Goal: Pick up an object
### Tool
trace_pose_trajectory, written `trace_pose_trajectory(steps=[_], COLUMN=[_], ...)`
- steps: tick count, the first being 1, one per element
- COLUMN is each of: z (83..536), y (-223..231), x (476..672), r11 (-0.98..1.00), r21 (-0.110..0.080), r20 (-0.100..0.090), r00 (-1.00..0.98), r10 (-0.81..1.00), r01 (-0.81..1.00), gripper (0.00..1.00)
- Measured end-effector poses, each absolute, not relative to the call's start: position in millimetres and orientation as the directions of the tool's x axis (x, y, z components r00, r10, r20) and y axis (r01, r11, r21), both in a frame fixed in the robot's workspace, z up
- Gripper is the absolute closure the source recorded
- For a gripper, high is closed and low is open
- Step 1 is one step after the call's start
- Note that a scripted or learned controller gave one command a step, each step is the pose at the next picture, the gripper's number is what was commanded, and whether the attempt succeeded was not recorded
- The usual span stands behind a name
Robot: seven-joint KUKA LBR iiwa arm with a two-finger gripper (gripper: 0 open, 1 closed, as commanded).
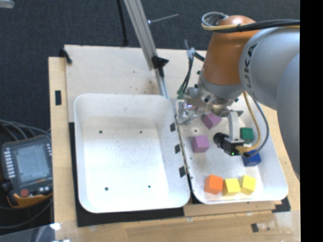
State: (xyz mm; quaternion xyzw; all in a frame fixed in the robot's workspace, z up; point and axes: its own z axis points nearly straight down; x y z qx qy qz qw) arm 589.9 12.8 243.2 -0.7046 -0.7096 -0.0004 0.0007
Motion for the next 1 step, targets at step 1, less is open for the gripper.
trace_pose_trajectory(steps=[1], z=[245.5], y=[64.6], x=[557.4], r11=[0.007], r21=[-0.002], r20=[0.002], r00=[-0.007], r10=[1.0], r01=[1.0], gripper=[1.0])
